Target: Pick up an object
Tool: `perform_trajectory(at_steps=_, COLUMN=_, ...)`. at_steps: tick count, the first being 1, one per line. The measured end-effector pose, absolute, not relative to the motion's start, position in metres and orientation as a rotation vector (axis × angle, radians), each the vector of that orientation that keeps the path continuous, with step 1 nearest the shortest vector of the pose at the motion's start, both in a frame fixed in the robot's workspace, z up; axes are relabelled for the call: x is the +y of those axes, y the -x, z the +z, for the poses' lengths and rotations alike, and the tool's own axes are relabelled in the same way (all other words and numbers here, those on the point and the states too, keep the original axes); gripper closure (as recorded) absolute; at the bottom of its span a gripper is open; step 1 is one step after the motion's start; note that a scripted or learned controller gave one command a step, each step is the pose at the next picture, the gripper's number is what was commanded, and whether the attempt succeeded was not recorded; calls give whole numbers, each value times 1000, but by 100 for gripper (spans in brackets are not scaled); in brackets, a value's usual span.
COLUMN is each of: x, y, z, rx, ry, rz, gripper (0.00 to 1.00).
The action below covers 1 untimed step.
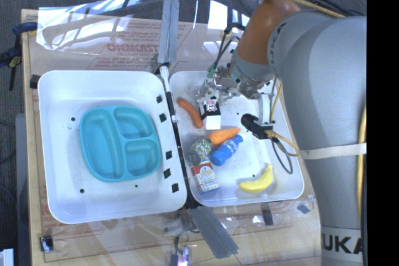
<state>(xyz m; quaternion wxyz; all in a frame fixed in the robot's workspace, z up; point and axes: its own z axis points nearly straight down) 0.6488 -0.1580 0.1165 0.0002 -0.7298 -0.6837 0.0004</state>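
Note:
My gripper (211, 104) hangs low over the back left part of the right bin (288, 152), under the grey arm with its orange band. An orange sausage-shaped piece (189, 113) lies just to its left. Right below the gripper sits a small white block (213, 123), and beside that an orange carrot (225, 134). A blue bottle (225, 151) lies next to a round greenish item (201, 147). Nearer the front are a small printed carton (206, 177) and a yellow banana (258, 180). I see nothing held by the gripper.
The left bin (56, 103) holds a turquoise divided tray (121, 142). A ridge with black clips (169, 134) separates the two bins. The big grey arm covers the right bin's right side. Clear plastic sheeting lies behind the bins.

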Motion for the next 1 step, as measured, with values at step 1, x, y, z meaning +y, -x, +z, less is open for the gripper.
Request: perform_trajectory(at_steps=1, x=-118, y=-657, z=217, rx=-2029, ry=2398, rz=1, gripper=100)
